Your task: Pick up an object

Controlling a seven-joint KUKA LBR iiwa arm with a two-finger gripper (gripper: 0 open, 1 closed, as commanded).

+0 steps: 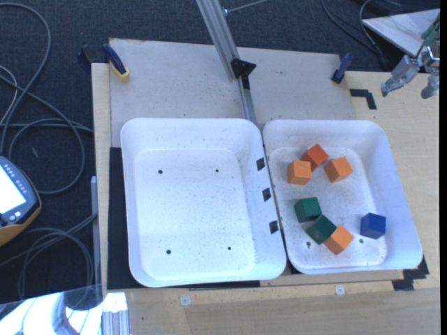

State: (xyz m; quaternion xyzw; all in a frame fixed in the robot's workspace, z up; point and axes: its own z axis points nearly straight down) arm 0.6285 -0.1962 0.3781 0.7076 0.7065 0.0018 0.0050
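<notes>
Pincer (412,79) raised, beyond right bin (391,152)

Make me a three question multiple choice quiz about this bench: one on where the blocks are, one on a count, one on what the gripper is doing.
1. The small cubes lie in
A. the left shallow white bin
B. the right shallow white bin
C. both bins

2. How many orange cubes?
A. two
B. four
C. six

3. The two-finger gripper is
A. over the bench, beyond the right bin's far right corner
B. pressed on the blue cube
C. inside the left bin

Answers: 1 B, all seven sit in the right shallow white bin. 2 B, four orange cubes, plus two green and one blue cube. 3 A, the two-finger gripper is apart from the cubes.
</notes>
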